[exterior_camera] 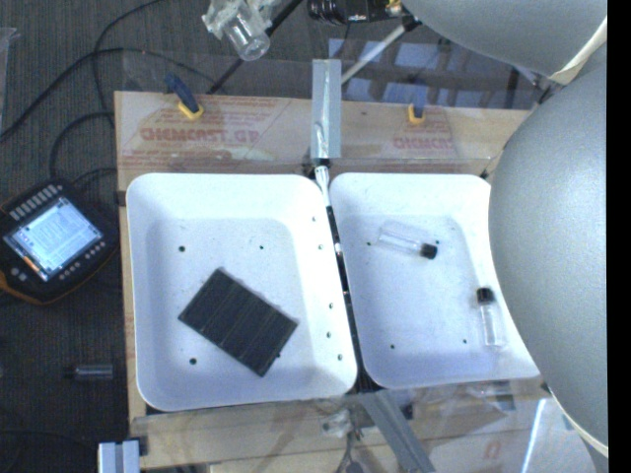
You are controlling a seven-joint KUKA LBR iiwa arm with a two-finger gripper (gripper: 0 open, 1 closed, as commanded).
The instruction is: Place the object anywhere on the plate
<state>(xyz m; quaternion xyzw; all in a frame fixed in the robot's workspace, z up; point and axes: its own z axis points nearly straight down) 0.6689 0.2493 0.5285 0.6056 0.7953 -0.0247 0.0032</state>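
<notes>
The dark rectangular plate (238, 321) lies flat and askew on the floor of the left bin (158, 215). My gripper (240, 16) is raised high, at the top of the camera view beyond the bins' far edge. A clear vial (250, 39) sticks out from between its pale fingers. Two more clear vials lie in the right bin (463, 205). One vial (407, 241), with a black cap, is near the bin's middle. The other vial (489, 316) lies by the right wall, partly under the arm's grey body (562, 264).
A metal post (325, 116) stands at the far end of the seam between the bins. Two yellow clamps (185, 100) hold the board behind them. A teach pendant (51, 239) and cables lie on the floor to the left.
</notes>
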